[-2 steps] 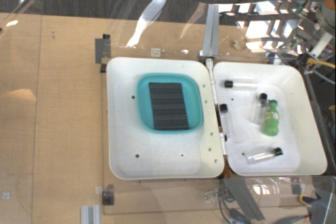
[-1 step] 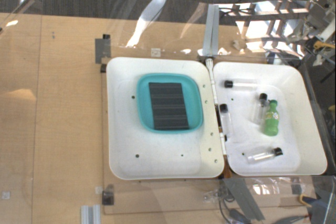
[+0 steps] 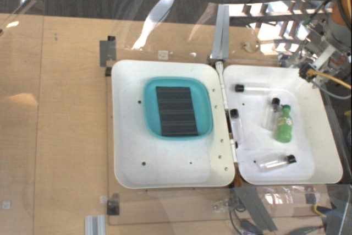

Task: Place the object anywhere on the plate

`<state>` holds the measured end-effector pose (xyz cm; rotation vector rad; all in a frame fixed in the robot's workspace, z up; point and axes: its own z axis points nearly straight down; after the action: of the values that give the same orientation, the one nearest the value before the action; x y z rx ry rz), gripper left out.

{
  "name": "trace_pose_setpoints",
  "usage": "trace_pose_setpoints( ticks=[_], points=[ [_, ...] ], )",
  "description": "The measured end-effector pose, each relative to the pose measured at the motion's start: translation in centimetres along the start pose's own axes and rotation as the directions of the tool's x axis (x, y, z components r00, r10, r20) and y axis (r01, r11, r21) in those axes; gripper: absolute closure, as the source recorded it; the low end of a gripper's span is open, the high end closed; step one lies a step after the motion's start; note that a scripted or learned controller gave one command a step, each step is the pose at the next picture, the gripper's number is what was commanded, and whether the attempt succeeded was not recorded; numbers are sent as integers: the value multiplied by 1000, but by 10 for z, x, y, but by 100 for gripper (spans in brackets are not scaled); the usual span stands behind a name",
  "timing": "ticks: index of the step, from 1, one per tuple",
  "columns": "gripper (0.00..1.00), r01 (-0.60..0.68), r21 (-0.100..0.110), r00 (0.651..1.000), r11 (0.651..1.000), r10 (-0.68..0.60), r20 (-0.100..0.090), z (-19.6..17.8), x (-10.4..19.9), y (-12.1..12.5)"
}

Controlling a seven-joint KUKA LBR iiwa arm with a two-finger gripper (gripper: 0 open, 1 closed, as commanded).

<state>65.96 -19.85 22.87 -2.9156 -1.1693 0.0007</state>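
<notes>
Judging by the layout, the object is taken to be one of the things in the right bin (image 3: 314, 137): a green bottle (image 3: 284, 125) and four clear vials (image 3: 273, 163), none yet on the plate (image 3: 149, 118) in the left bin (image 3: 126, 168). The tool (image 3: 318, 61) is seen above the right bin's far right corner, apart from all of them. Whether it is spread or pressed together cannot be told, as it is lost in bright clutter near the frame edge.

Several risks are judged likely. The bottle lies just beside one vial (image 3: 273, 113), so both could be caught, or one knocked aside. The vials are round and smooth and could roll or slip from a pinch. Another vial (image 3: 235, 125) lies against the wall between the bins, where little room is left for a grasp. A dark ribbed mat (image 3: 177, 111) covers the plate's middle, and a round thing released there could roll over the rim.

Which object is meant is not shown. The vials' clear bodies are hard to make out against the white bin.
</notes>
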Motion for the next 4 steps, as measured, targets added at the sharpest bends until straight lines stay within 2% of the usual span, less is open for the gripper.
trace_pose_setpoints(
  ticks=[1, 2, 3, 4],
  points=[
    [0, -80, -1, 997, 997, 80, -1, -1, 0, 0],
    [0, -115, -2, 993, 993, 115, -3, -18, -6, -2],
    [0, -182, -1, 983, 983, 182, -2, -11, -2, 1],
    [0, -206, -1, 978, 978, 206, -2, -23, -3, 4]
  ],
)
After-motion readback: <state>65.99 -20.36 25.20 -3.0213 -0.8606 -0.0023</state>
